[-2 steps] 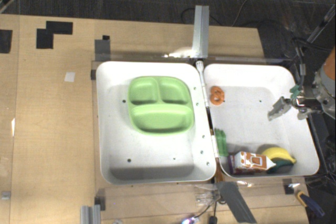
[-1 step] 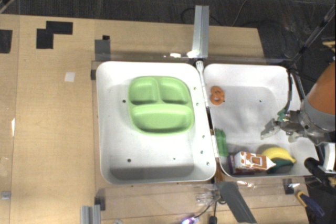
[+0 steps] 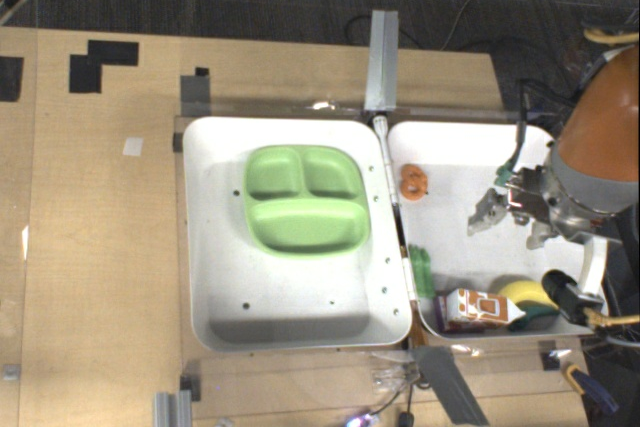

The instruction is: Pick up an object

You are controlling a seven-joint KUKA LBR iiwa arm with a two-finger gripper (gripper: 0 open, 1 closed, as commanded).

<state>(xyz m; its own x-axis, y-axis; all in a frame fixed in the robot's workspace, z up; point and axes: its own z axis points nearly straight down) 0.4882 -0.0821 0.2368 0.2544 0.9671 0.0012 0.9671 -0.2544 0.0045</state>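
My gripper (image 3: 512, 223) hovers over the middle of the right bin (image 3: 455, 150), its fingers spread apart with only white bin floor between them. A small orange ring-shaped object (image 3: 414, 181) lies to its upper left, near the divider. Along the bin's front wall sit a brown and white carton (image 3: 477, 309), a yellow rounded object (image 3: 522, 292) and a dark green item (image 3: 541, 315) tucked behind them. A slim green object (image 3: 420, 270) rests against the left wall. None of these touches the gripper.
The left bin (image 3: 215, 245) holds a green divided plate (image 3: 304, 198). A metal bar (image 3: 382, 65) runs back from the seam between the bins. Cables and the arm's grey and orange body (image 3: 600, 130) crowd the right side.
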